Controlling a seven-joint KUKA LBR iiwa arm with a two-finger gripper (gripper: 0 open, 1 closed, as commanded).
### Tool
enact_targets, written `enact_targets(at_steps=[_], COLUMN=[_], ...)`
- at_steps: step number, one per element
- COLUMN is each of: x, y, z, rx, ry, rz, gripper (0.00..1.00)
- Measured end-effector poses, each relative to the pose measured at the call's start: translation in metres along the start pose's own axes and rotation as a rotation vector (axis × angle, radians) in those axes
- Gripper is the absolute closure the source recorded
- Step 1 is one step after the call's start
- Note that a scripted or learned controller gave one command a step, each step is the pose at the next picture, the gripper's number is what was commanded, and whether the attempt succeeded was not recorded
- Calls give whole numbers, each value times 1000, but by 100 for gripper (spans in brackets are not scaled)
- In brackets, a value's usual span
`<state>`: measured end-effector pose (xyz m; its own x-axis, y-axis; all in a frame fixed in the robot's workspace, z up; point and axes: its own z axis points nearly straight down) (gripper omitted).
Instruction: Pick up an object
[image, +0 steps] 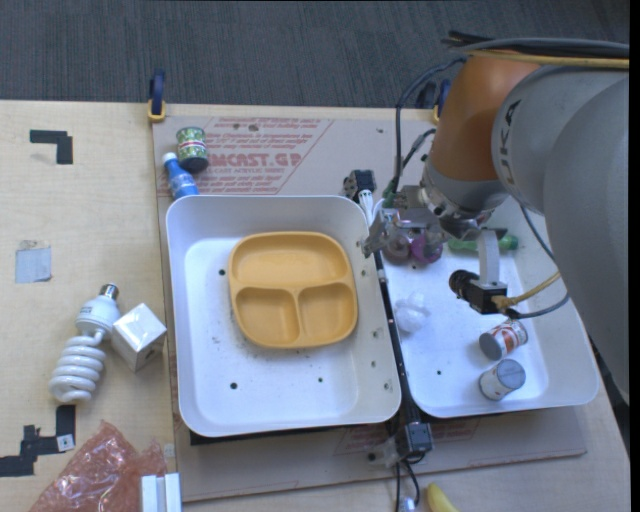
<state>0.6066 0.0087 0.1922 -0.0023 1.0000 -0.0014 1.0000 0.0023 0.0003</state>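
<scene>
1. Nearest the camera, at the lower edge of the camera view, a crinkled red mesh bag (95, 470) is seen on the pale wooden bench (70, 230); beside it lie a white spiral light bulb (82, 355) and a small white cube-shaped box (139, 335).
2. Two shallow white plastic bins are set side by side. A smooth yellow-orange divided plate (293, 288), with three compartments and rounded corners, is seen in the left bin (280, 400).
3. Two small cylindrical containers with grey caps (501, 360) are seen lying near each other at the near side of the right bin (540, 395), with a crumpled white object (411, 312) by its left wall.
4. The grey arm with its orange band (475, 90) is seen reaching over the right bin's far end. The gripper (412, 235) is lowered at the far left corner, over a purple object (425, 248) beside a green one (485, 241). How far it is opened, and whether anything is gripped, cannot be told.
5. A small blue-capped bottle (185, 160) is seen on cardboard beyond the left bin.
</scene>
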Motion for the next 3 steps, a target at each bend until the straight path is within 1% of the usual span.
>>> enact_targets(at_steps=[1,2,3], x=[57,1,35], y=[-36,42,-35], z=[-3,0,0], rx=[2,0,1], ry=[0,0,0], rz=[0,2,1], gripper=[0,0,0])
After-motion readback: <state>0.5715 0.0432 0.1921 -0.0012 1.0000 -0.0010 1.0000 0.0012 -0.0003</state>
